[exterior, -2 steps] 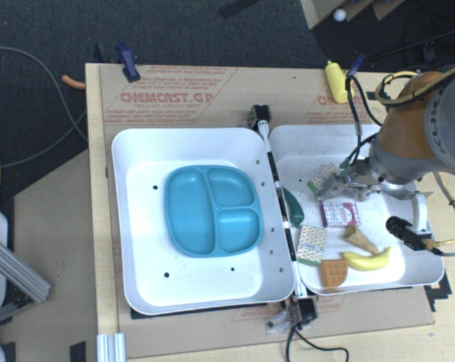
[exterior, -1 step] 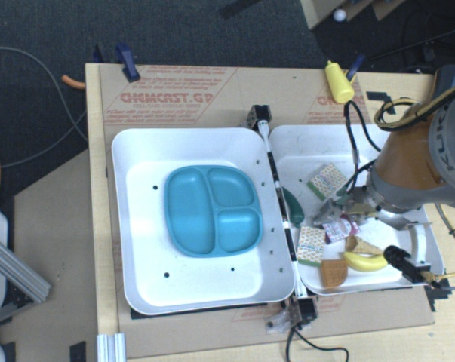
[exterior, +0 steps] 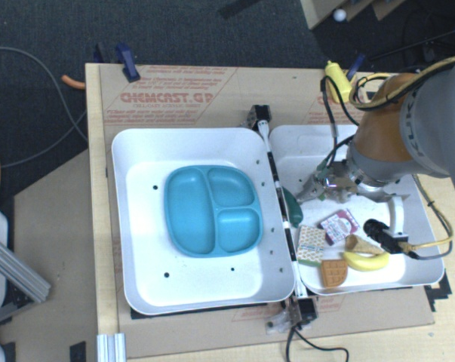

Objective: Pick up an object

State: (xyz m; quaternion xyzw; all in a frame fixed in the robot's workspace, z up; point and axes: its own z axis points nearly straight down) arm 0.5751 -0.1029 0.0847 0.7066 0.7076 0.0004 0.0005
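Claw [exterior: 323, 187] was seen low over the right bin [exterior: 306, 139], near its middle-left, on the grey arm with the orange band. Whether it was open or closed could not be told, and nothing was seen gripped.

All loose items were found in the right bin, toward the camera from the claw:
- dark green item [exterior: 291, 206], elongated, smooth, lying along the bin's left wall, just beside the claw and nearest to it
- pink packet [exterior: 338, 225], small, flat, glossy with print, near the claw on the camera side
- checkered packet [exterior: 312, 241], flat, squarish, pale with a fine grid pattern, just left of the pink packet
- banana [exterior: 367, 260], yellow, curved, smooth, by the front wall
- brown wafer [exterior: 333, 271], flat, squarish, rough-textured, at the front wall, between the checkered packet and the banana, close to both

Left bin [exterior: 125, 161], white and shallow with rounded corners, was occupied by a blue plate [exterior: 212, 210]: smooth plastic, rounded, divided into three compartments, well apart from the claw.

Both bins were set on the table [exterior: 182, 89], covered in brown board with red print.
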